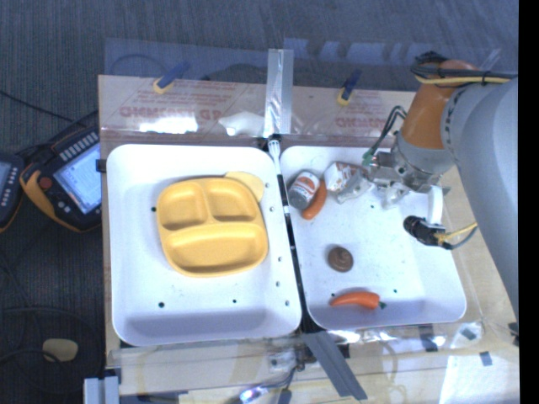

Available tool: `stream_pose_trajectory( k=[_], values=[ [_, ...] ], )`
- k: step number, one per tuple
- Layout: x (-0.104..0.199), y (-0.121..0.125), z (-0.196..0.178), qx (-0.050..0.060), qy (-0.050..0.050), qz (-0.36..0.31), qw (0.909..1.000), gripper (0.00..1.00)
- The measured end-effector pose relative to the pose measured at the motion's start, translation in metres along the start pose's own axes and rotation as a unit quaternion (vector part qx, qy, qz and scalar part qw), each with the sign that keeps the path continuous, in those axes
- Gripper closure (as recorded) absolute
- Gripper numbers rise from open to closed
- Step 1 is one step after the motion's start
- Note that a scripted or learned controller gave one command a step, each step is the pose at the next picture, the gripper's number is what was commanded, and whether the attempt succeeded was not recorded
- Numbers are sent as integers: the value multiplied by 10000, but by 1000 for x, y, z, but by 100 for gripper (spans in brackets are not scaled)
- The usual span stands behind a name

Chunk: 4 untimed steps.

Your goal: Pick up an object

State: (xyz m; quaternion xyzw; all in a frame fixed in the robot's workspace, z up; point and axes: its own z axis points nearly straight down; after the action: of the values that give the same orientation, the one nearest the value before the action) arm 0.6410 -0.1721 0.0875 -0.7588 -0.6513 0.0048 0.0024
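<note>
Your gripper (376, 182) hangs low over the right bin (438, 301), near its far wall, just beside a crumpled white packet (338, 176). You cannot tell how its jaws stand. A small can (301, 189), brown puck (340, 258) and carrot (356, 299) lie apart.

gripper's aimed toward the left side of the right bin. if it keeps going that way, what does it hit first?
Probably the small white crumpled object just ahead of the gripper, then the can beyond it. Height is hard to judge from above, so it might pass over.
</note>
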Motion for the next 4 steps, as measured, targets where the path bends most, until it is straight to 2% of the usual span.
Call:
stream_pose_trajectory(
  k=[1, 2, 3, 4],
  values=[
    [29, 10, -3, 199, -21, -302, 9993, 0],
    [58, 13, -1, 39, -100, -1755, 9844, 0],
    [121, -9, -95, -34, 8, 296, 9996, 0],
    [120, -9, -95, -33, 4, 298, 9996, 0]
  ],
)
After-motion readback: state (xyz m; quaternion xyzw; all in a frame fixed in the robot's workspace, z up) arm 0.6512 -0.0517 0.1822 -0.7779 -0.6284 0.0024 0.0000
